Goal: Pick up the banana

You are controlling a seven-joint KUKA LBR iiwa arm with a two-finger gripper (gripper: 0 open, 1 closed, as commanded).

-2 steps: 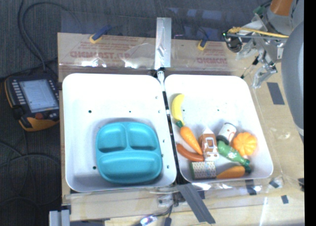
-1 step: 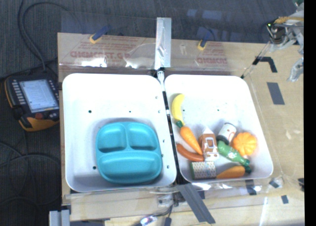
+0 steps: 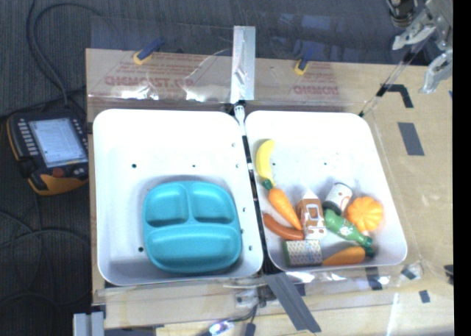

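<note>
The yellow banana point(image 3: 263, 159) lies in the right bin point(image 3: 368, 143), at its upper left, close along the wall between the two bins. Its dark lower tip touches the top of an orange carrot point(image 3: 283, 206). My gripper point(image 3: 422, 55) hangs at the top right, beyond the bench's far right corner and well away from the banana. It is open, with nothing between its fingers.
The front of the right bin holds several toy foods: a red pepper point(image 3: 282, 226), a small carton point(image 3: 312, 215), a can point(image 3: 338, 196), an orange pumpkin point(image 3: 366, 213) and a green bottle point(image 3: 347, 228). A blue divided plate point(image 3: 193, 224) lies in the left bin point(image 3: 118, 180).
</note>
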